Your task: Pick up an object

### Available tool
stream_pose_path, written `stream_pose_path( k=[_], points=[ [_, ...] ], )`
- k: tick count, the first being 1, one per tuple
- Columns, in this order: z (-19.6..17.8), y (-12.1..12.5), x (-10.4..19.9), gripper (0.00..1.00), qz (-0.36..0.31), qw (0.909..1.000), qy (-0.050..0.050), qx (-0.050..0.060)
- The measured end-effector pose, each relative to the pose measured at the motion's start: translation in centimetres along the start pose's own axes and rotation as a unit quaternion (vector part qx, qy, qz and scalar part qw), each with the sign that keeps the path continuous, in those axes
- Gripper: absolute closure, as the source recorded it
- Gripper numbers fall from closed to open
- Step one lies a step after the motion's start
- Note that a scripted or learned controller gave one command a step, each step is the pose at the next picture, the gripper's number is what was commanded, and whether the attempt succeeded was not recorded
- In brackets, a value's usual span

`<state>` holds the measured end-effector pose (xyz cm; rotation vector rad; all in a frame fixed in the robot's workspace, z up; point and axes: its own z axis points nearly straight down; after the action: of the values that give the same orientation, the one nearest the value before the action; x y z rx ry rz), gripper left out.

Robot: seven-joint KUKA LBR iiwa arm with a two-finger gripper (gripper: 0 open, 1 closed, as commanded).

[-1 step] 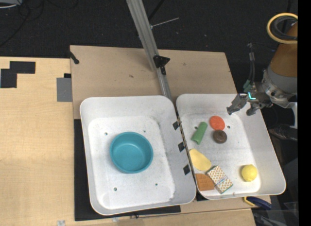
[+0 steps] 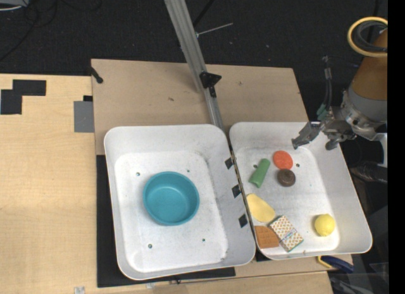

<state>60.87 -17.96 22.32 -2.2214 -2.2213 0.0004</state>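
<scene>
End effector [image 2: 314, 137] over right bin [image 2: 357, 214] upper edge, fingers look spread, nothing between them; orange ball [image 2: 282, 159], green cylinder [image 2: 259, 172] just below; teal bowl [image 2: 171, 198] in left bin [image 2: 126, 160].

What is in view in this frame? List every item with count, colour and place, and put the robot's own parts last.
bins: 2, white, side by side on the bench
bowl: 1, teal, middle of the left bin
green block: 1, green, right bin, upper middle
orange ball: 1, orange-red, right bin, beside the green block
dark disc: 1, dark brown, just below the orange ball
yellow wedge: 1, pale yellow, right bin, near its left wall
patterned box: 1, checked, right bin, front, resting on a tan card
lemon: 1, yellow, right bin, front right
metal rail: 1, grey, behind the bins
arm: 1, grey and orange, right side
gripper: 1, dark, over the right bin's back edge, open, holding nothing
</scene>
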Motion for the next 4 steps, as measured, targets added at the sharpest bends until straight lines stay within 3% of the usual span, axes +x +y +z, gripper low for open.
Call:
stream_pose_path(
  k=[2, 3, 4],
  points=[
    [12.5, -0.2, -0.5, 0.00, 0.000, 1.0000, 0.001, 0.003],
    [13.2, -0.2, -0.5, 0.00, 0.000, 1.0000, 0.000, 0.001],
    [12.2, -0.2, -0.5, 1.00, 0.000, 1.0000, 0.000, 0.000]
  ],
)
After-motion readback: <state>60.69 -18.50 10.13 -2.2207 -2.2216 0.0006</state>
